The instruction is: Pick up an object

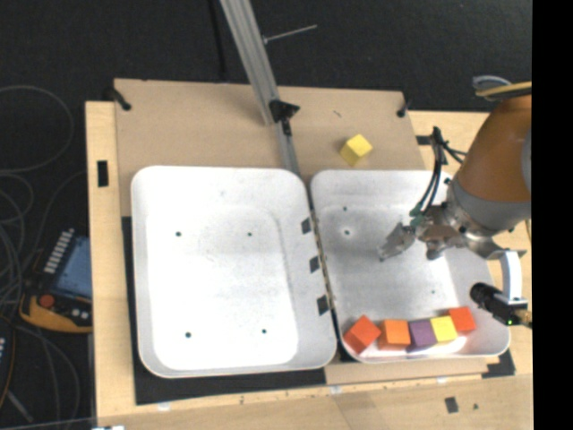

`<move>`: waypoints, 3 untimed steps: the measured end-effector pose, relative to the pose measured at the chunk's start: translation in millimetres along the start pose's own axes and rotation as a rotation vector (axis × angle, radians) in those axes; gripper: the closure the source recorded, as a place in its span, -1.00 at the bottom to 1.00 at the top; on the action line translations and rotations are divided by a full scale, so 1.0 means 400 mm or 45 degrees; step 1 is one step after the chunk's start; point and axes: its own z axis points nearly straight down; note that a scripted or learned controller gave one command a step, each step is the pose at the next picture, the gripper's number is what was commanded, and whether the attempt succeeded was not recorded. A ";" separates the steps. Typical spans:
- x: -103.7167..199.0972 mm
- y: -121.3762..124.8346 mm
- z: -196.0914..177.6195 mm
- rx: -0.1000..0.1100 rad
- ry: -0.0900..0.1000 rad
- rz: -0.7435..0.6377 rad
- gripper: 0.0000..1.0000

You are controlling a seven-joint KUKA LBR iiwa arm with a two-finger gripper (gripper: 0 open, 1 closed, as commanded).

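Several small blocks lie in a row along the near wall of the right bin [358, 191]: an orange-red block [363, 332], an orange block [396, 332], a purple block [421, 333], a yellow block [444, 330] and another orange-red block [463, 320]. A yellow block [355, 149] sits outside the bins on the board behind the right bin. My gripper [413, 241] hangs over the middle of the right bin, above and behind the row of blocks. Its fingers are spread apart with nothing between them.
The left bin [148, 240] lies beside the right one. A slanted metal rail [253, 56] runs from the top down to the gap between the bins. Cables and a handheld device [58, 285] lie off the bench at the left.
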 end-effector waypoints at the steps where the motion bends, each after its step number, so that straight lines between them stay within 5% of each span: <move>1: 0.011 0.090 0.066 0.003 0.000 -0.017 -1.00; 2: 0.135 0.134 0.149 0.007 0.003 -0.020 -1.00; 3: 0.212 0.203 -0.101 -0.009 0.001 -0.019 -1.00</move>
